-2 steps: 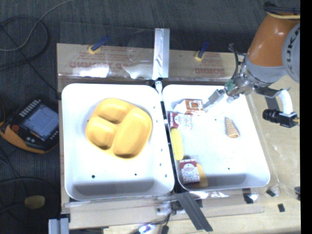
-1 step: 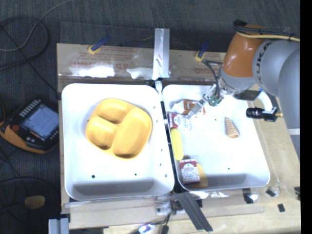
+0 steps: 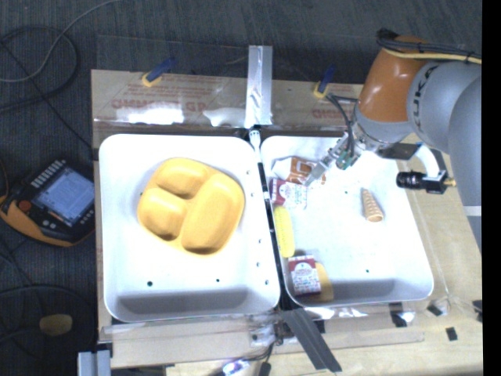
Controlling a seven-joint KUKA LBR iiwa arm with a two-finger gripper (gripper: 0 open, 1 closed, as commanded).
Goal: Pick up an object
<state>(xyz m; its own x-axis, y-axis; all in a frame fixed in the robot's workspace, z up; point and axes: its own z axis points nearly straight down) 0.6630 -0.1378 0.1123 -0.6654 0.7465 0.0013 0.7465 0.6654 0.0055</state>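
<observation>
My gripper (image 3: 322, 168) reaches into the upper left part of the right bin (image 3: 391, 249) from the grey arm with the orange band. Its tip is at the right edge of a red and white snack packet (image 3: 288, 186) that lies against the bin's left wall. Whether it touches the packet is unclear. Below the packet, a yellow corn-like piece (image 3: 283, 230) lies along the same wall. A red and yellow packet (image 3: 306, 277) rests at the front left corner. A small tan cone (image 3: 372, 205) lies apart, right of the gripper.
The left bin (image 3: 125, 280) holds one large yellow bread-like lump (image 3: 190, 204). A raised divider (image 3: 266, 218) separates the two bins. A handheld controller (image 3: 52, 202) lies on the floor to the left of the bench.
</observation>
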